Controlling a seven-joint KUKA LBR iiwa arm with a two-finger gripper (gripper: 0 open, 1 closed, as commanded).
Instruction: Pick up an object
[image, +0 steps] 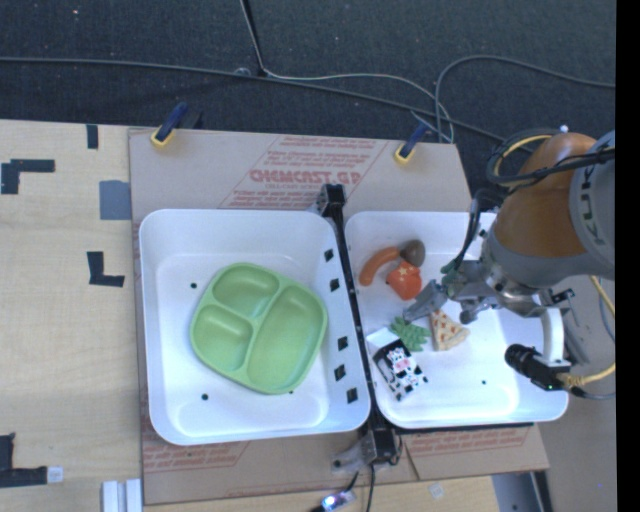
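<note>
Claw (440, 300) hovered by the pizza slice (447, 331), grip state unclear; slice looked light and stiff, best pinched edgewise.

Green divided plate (260, 328) — left bin (165, 300).

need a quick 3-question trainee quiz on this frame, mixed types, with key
1. True or false: the green divided plate lies in the left bin.
2. Which toy lies nearest the gripper? A) pizza slice B) cow-patterned block C) sausage
3. Fill in: the red tomato-like toy lies in the ___ bin.

Key: 1 true; 2 A; 3 right.
</note>
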